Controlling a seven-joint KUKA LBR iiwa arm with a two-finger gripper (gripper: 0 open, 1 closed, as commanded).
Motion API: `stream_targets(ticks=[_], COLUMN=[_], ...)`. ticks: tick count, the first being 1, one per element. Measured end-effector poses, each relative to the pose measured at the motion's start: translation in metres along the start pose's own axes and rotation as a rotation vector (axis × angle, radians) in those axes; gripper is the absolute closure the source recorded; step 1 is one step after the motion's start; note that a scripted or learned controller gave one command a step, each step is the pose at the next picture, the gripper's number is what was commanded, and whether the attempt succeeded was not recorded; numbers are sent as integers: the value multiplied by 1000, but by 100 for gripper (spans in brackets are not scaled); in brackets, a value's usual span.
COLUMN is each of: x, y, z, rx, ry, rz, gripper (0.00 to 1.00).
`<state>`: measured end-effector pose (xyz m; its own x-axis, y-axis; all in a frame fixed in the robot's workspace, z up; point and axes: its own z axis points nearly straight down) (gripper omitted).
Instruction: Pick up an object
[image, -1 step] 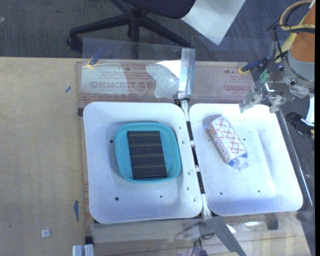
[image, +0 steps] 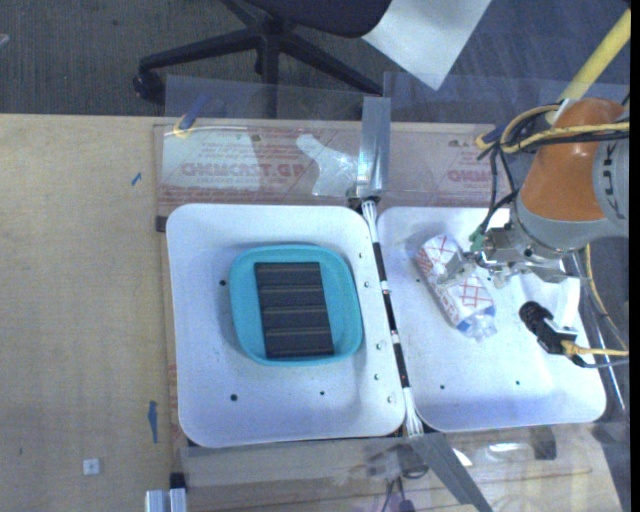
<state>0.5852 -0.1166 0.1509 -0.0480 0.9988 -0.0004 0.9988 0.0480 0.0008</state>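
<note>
Packet (image: 455, 283), long axis upper-left to lower-right, beside tool (image: 487, 262)

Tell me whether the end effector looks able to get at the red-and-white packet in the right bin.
Probably yes: the end effector hangs right beside the red-and-white packet in the right bin, and nothing lies on or against the packet.

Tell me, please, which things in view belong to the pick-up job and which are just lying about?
Likely the job in hand:
- gripper, low over the right bin
- white packet with red print, crumpled, right beside the gripper

Lying about:
- teal tray with a dark ridged insert, in the left bin, far from the gripper
- chair base, behind the bench
</note>
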Motion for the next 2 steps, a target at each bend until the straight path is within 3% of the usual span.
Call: stream_targets(ticks=[1, 2], x=[0, -1], y=[-4, -3], z=[59, 48], rx=[-15, -18], ry=[-4, -6], rz=[-92, -90], gripper=[0, 100])
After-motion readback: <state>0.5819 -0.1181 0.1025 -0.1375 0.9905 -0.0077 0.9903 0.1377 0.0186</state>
